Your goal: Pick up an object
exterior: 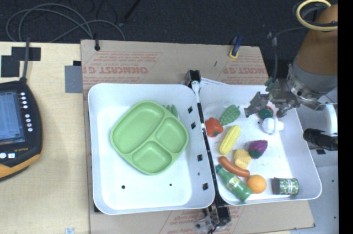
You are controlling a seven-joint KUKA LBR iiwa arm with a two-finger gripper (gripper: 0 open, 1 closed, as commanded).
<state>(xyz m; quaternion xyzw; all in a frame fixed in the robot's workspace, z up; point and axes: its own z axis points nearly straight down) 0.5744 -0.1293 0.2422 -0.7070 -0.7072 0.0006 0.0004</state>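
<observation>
gripper (268,110) at right of frame, over right bin (311,172) | jaws spread wide, holding nothing | white ball (270,126) just below it | green tray (149,136) in left bin (105,183)

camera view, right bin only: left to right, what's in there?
Red tomato → yellow corn → purple grapes → green can. The tool hovers over the bin's upper right, above a white piece. Other items overlap too much to order.

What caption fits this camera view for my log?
Gripper hovers over the right bin of toy food; a green divided plate lies in the left bin.
</observation>
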